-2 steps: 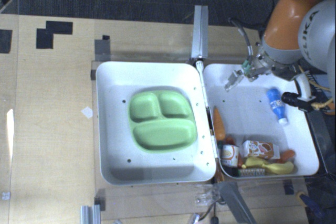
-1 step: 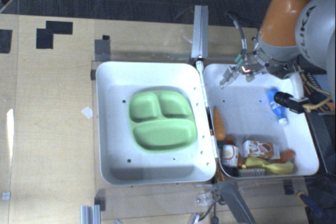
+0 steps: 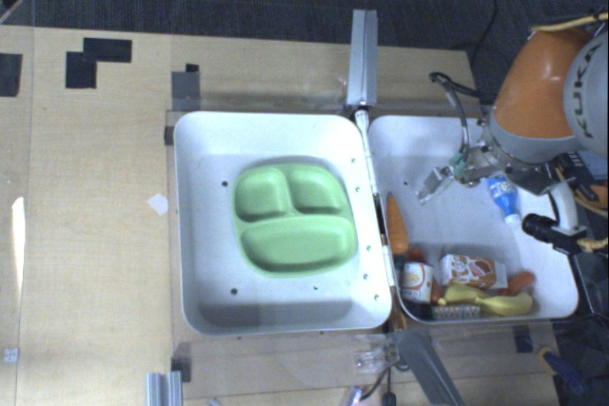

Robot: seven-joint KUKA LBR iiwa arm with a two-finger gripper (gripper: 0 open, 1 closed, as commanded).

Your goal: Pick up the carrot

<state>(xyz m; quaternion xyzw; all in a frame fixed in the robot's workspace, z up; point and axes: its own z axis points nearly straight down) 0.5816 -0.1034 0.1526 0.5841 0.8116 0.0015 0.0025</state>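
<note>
One carrot [image 3: 396, 225] left of gripper [image 3: 440, 183]

the light wooden bench [image 3: 95, 233] carries two shallow white bins side by side — the left bin [image 3: 205, 233] and the right bin [image 3: 428, 143] — touching along a metal divider rail [image 3: 363, 62]. black square markings [image 3: 95, 60] sit on the bench surface, far left.

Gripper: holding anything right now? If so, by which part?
Nothing is held. The gripper hangs open over bare floor of the right bin, nothing between its fingers. The carrot lies apart, against that bin's left wall.
</note>
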